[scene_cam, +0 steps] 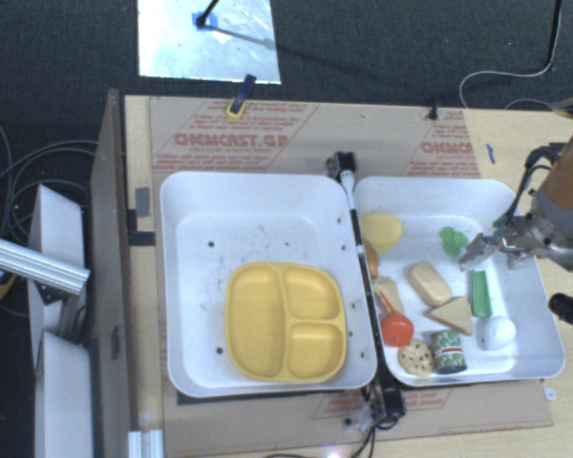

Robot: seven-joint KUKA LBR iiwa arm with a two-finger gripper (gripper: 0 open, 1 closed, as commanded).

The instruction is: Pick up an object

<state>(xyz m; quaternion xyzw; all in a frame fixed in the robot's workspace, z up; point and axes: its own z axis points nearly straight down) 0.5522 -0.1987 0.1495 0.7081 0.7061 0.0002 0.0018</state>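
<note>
Leftmost in the left shallow white bin (186, 218): a yellow three-compartment plastic tray (286, 321), well apart from any action. Across the divider, in the right shallow white bin (525, 346), a tan bread-roll-shaped toy (428, 282), then a slim green stick (478, 293) with long axis running near to far. Just above that stick's far end — the claw (501, 246), fingers spread apart, gripping nothing; likely a short drop toward the stick.
</note>
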